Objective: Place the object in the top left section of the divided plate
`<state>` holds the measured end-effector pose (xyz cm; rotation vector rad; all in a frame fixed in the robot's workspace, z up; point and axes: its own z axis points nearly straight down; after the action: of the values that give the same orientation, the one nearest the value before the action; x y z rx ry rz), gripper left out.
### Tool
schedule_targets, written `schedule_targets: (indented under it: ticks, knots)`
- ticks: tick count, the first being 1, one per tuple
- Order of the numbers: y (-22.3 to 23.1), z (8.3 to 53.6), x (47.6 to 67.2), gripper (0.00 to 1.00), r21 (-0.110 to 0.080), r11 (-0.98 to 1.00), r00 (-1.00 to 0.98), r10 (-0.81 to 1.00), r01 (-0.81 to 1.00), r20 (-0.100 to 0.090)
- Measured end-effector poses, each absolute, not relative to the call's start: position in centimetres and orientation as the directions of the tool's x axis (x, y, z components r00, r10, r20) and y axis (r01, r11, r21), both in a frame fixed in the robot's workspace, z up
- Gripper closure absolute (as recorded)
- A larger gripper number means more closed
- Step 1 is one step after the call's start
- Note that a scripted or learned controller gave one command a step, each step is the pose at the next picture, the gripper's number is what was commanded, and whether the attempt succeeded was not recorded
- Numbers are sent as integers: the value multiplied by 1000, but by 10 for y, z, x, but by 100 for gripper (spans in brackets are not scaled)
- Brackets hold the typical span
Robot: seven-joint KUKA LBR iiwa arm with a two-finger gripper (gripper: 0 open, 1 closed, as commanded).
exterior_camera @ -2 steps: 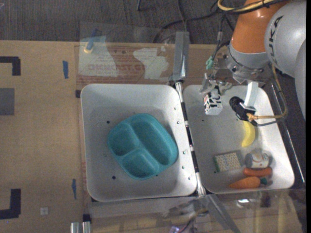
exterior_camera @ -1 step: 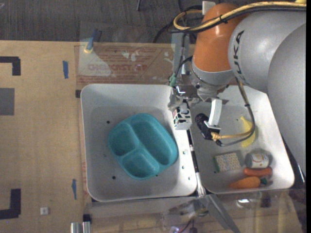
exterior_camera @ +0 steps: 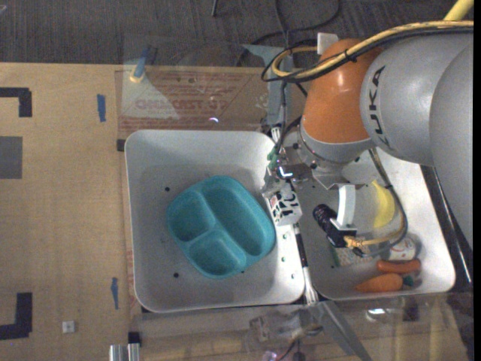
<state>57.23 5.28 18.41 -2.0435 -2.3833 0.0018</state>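
A teal divided plate [exterior_camera: 219,226] with three sections lies in the middle of the left bin [exterior_camera: 150,164], and nothing lies in it. My gripper [exterior_camera: 282,203] hangs under the orange wrist band, over the wall between the two bins, just off the plate's right rim. Its tip shows as a small white block with black marks. The arm's body covers the gripper from above.
In the right bin [exterior_camera: 442,265], a yellow object [exterior_camera: 384,205] lies partly under the arm. Two orange carrot-like pieces [exterior_camera: 399,265] [exterior_camera: 379,282] lie near its front edge. A clear plastic sheet [exterior_camera: 188,100] lies behind the left bin.
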Motion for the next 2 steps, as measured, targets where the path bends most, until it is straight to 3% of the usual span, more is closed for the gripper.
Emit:
schedule_targets:
  ticks: [1, 2]
  knots:
    - [102, 191, 535, 100, -2, 413, -413, 911, 911, 2]
    - [148, 230, 479, 100, -2, 282, -282, 959, 959, 1]
